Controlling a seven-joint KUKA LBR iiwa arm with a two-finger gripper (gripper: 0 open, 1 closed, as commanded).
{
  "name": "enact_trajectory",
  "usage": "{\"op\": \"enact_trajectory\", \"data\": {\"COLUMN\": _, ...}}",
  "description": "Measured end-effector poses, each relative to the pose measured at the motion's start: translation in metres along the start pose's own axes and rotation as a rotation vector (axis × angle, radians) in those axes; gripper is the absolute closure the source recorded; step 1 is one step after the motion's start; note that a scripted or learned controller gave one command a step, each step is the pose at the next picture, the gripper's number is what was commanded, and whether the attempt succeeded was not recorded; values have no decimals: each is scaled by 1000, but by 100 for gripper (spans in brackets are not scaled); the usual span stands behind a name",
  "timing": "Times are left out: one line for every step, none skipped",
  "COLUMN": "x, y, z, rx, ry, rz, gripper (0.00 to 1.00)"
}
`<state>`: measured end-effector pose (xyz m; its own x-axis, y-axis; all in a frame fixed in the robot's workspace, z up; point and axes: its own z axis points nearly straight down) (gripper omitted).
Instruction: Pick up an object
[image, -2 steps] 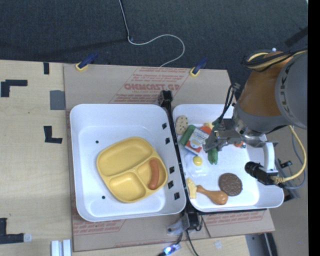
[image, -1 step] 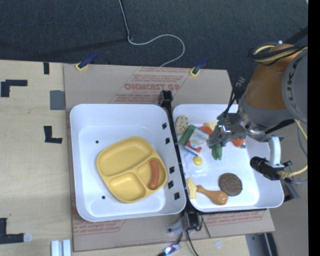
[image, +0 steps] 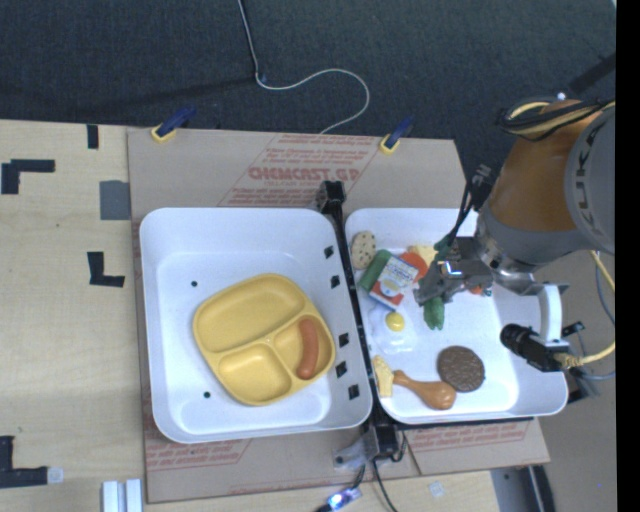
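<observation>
Gripper — finger state cannot be told — sits atop a green pod, long axis pointing toward the near rim of the right bin. Left bin — yellow tray holding a sausage.

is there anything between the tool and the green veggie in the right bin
Nothing visible does. The tool hangs right over the green vegetable in the right bin, with no other item across the gap. The red and white packet lies close on the left and could get nudged.
</observation>
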<state>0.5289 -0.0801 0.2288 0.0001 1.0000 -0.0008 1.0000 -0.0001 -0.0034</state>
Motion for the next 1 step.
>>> {"op": "enact_trajectory", "data": {"x": 3, "y": 17, "z": -2, "rx": -2, "ry": 1, "rz": -2, "gripper": 100}}
